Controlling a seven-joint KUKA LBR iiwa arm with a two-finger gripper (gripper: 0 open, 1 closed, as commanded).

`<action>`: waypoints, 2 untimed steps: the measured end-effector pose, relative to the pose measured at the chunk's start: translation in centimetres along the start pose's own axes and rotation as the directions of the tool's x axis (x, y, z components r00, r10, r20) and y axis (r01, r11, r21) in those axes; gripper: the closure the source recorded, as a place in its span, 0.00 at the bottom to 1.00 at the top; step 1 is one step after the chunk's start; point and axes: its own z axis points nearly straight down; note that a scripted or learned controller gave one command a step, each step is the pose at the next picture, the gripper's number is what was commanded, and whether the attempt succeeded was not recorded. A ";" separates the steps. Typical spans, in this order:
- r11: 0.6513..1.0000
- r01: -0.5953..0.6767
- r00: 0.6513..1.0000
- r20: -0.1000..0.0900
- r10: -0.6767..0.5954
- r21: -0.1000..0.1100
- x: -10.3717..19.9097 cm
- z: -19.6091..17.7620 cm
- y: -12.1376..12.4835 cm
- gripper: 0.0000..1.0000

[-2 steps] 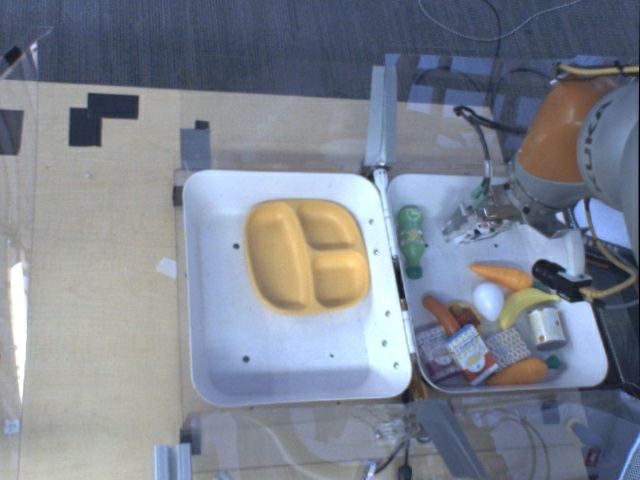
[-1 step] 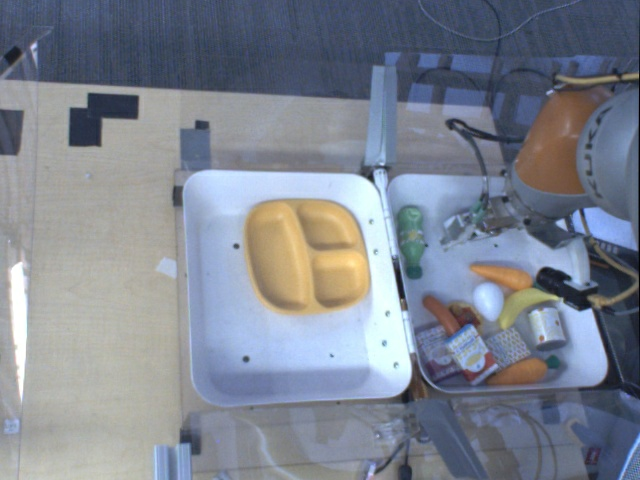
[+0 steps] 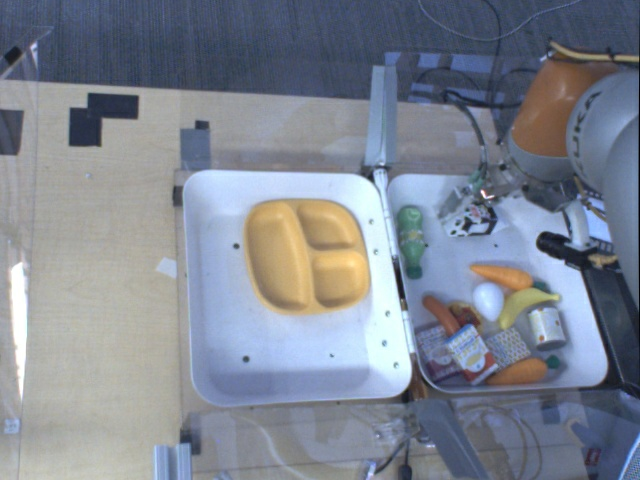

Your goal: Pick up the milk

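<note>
Milk carton, small, white with black cow patches (image 3: 470, 224), lies in the right white bin (image 3: 598, 368) near its far edge, towards the tabletop's (image 3: 110, 298) far right corner. Two-finger tool (image 3: 478, 192) on the grey-and-orange arm (image 3: 560, 118) sits directly over the carton, touching or nearly so; its opening cannot be made out. Green bottle (image 3: 410, 240) stands beside the bin's left wall.

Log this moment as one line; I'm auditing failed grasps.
phase: at target | gripper: low over milk, right bin far end | grasp: unconfirmed | left bin: yellow tray
</note>
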 end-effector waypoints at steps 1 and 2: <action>1.000 0.007 1.000 0.004 -0.007 -0.015 0.2 -1.6 0.6 1.00; 1.000 0.008 1.000 -0.004 -0.008 -0.006 0.5 -1.4 0.5 0.00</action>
